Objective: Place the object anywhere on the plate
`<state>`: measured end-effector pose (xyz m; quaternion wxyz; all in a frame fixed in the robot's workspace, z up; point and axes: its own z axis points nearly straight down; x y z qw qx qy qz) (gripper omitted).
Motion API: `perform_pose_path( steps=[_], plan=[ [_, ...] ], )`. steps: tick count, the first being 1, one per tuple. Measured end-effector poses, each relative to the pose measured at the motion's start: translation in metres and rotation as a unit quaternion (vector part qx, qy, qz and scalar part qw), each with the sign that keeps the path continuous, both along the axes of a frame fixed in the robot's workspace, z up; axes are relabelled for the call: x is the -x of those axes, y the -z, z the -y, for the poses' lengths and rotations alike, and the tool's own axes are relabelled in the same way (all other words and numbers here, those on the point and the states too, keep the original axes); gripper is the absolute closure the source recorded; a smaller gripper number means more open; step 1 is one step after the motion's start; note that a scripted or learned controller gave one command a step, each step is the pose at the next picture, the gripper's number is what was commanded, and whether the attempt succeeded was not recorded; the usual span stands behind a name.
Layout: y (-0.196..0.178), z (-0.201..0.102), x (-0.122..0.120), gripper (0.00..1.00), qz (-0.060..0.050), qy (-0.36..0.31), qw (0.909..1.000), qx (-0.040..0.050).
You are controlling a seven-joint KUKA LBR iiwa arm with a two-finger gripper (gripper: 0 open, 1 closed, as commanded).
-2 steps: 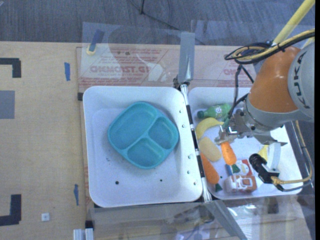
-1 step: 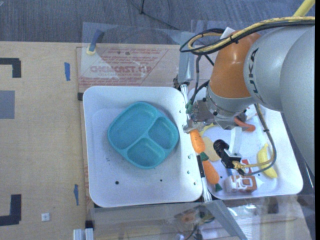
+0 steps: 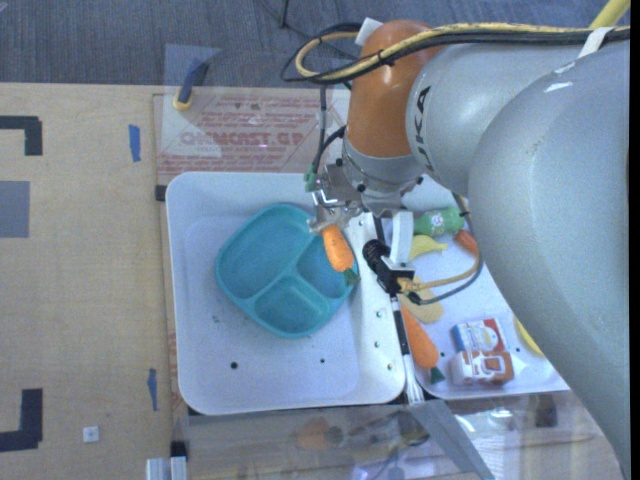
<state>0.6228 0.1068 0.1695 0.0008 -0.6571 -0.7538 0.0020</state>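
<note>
A teal divided plate [image 3: 275, 273] lies in the left white bin [image 3: 270, 383]. My gripper [image 3: 327, 220] hangs over the plate's upper right rim, under the orange wrist band. It is shut on an orange toy carrot [image 3: 340, 251], whose top end sits between the fingers. The carrot slants down over the plate's right edge. I cannot tell whether the carrot touches the plate.
The right bin [image 3: 500, 388] holds a yellow banana [image 3: 432, 249], a green item [image 3: 436, 222], a second carrot [image 3: 421, 344], a yellow piece [image 3: 426, 312] and a white and orange packet [image 3: 482, 353]. The big grey arm covers the right side. A black cable [image 3: 380, 263] dangles by the divider.
</note>
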Motion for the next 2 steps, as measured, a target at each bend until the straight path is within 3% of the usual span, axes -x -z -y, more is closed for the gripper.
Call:
perform_pose_path(
  steps=[1,2],
  plan=[
    [0.0483,-0.0521,-0.0036,1.00,-0.001,-0.096,0.9953,-0.0007],
    [0.0476,-0.0531,-0.0038,0.00,0.000,-0.097,0.9953,-0.0010]
  ],
)
